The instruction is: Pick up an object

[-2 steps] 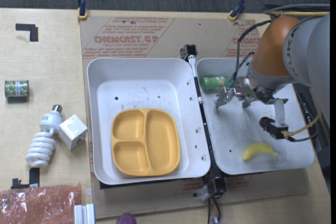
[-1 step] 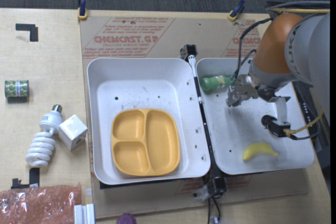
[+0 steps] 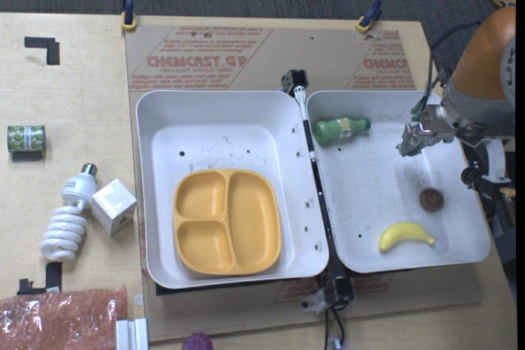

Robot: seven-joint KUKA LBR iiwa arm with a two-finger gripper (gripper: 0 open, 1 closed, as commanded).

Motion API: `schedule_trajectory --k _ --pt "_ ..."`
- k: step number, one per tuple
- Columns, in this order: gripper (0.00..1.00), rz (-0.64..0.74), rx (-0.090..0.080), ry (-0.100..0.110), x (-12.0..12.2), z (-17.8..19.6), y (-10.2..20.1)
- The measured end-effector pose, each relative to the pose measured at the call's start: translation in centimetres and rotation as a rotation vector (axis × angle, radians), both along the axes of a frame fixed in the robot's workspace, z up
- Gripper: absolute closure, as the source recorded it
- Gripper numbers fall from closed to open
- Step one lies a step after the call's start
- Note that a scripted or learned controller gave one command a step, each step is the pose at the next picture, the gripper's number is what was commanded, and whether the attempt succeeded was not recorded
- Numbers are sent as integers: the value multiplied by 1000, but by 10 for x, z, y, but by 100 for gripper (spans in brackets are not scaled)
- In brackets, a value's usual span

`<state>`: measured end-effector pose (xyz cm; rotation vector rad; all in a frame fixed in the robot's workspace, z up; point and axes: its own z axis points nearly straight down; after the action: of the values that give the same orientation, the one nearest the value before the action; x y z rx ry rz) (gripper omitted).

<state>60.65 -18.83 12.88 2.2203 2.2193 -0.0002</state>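
The right bin [image 3: 361, 258] holds a green bottle [image 3: 341, 128] lying on its side at the back left, a small brown round object [image 3: 431, 198] toward the right, and a yellow banana [image 3: 404, 236] near the front. My gripper [image 3: 416, 140] hangs over the right bin's back right part, above and slightly left of the brown object and right of the bottle. Nothing shows between its fingers. The arm, with its orange band [image 3: 486, 53], comes in from the right.
The left bin [image 3: 156, 176] holds a yellow divided plate [image 3: 226, 220]. On the bench to the left lie a spiral light bulb [image 3: 69, 215], a white cube [image 3: 113, 206], a green can [image 3: 26, 139] and a red mesh bag [image 3: 61, 319].
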Motion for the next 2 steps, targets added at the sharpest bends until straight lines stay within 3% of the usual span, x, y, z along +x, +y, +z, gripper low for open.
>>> schedule_trajectory --k 1,2 --pt "0 0 0 0 0 0 0" --pt "0 3 0 -1 53 -36 -4"
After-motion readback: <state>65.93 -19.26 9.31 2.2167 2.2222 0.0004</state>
